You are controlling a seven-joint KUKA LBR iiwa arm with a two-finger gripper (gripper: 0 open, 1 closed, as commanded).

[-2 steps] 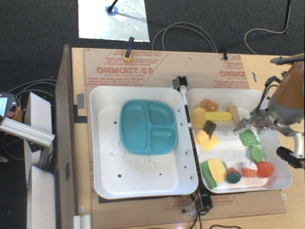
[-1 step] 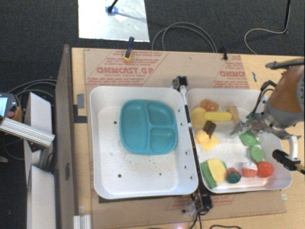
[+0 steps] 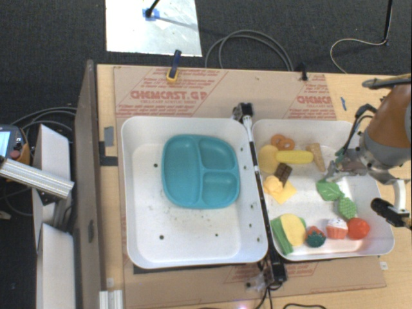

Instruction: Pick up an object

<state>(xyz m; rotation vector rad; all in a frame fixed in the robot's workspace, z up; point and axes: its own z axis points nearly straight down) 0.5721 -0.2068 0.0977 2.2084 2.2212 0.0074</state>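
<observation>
Several toy foods crowd the right bin (image 3: 386, 237): we see a green leaf (image 3: 329, 190) nearest the gripper (image 3: 339, 167), which hangs just above it at the bin's right side; whether its fingers are spread or closed we cannot tell. Around the leaf lie a yellow banana (image 3: 293, 157), a brown block (image 3: 283, 172), a tomato (image 3: 358, 228) and a cupcake (image 3: 336, 228). Beside it, the left bin (image 3: 145, 237) carries a teal divided plate (image 3: 199, 171).
</observation>
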